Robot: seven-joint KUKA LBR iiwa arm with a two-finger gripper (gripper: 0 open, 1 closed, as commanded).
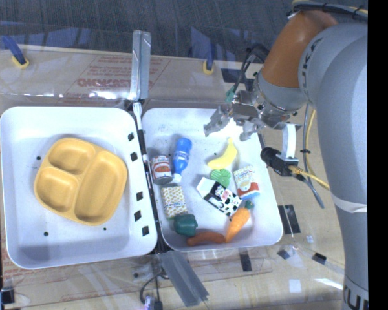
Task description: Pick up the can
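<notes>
A small can with a red label and silver top lies near the left wall of the right bin. Just right of it stands a blue and white bottle. My gripper hovers over the upper part of that bin, above the banana, with its two fingers spread open and nothing between them. It is well to the right of the can and higher up.
A yellow divided plate fills the left bin. The right bin also holds a checkered cracker, green pepper, carrots, a cow-patterned carton, a small pouch and a green item.
</notes>
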